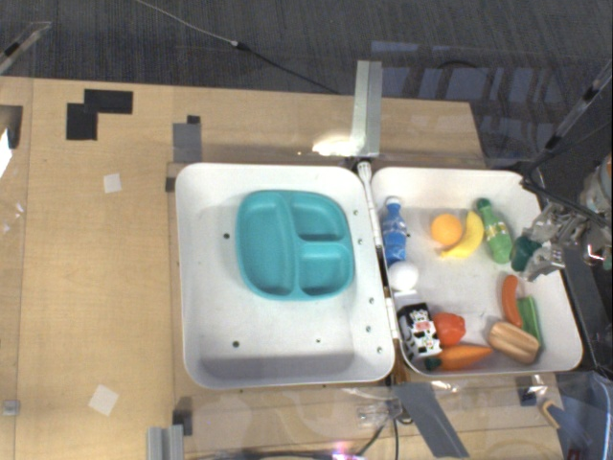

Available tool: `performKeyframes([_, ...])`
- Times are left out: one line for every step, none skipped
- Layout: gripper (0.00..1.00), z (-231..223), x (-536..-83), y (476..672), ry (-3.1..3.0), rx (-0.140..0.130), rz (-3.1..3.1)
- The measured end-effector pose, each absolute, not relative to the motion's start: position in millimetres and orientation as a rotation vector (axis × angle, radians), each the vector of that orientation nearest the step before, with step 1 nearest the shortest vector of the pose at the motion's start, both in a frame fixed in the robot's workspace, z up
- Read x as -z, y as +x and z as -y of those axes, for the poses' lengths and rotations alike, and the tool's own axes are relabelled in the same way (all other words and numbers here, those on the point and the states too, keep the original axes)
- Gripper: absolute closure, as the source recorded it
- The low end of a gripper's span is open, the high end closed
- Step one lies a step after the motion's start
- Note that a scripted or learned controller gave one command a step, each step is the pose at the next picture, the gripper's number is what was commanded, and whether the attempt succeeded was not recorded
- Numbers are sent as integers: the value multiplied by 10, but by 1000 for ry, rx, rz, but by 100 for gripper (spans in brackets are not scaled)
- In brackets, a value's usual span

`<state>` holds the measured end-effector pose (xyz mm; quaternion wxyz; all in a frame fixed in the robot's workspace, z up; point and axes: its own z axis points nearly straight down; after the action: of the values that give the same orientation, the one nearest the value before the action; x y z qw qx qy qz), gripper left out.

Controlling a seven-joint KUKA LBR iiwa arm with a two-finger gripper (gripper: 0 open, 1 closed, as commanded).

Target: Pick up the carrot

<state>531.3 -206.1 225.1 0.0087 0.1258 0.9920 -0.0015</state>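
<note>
Carrot (pixel 465 356) lies at the right bin's (pixel 450 281) front wall, well apart from the gripper (pixel 542 254), whose closure I cannot tell.

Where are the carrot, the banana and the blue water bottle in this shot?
carrot (pixel 466 356), camera view, middle of its orange body.
banana (pixel 467 237), camera view, middle of its yellow curve.
blue water bottle (pixel 393 233), camera view, on its blue label.

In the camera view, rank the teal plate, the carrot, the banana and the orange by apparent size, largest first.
1. teal plate, by far the largest.
2. carrot and banana: they look about alike, so I will not rank one over the other.
3. orange, the smallest.
</note>
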Motion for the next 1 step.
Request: performKeyframes([100,2060,-4152,5103,-30,12,-3120])
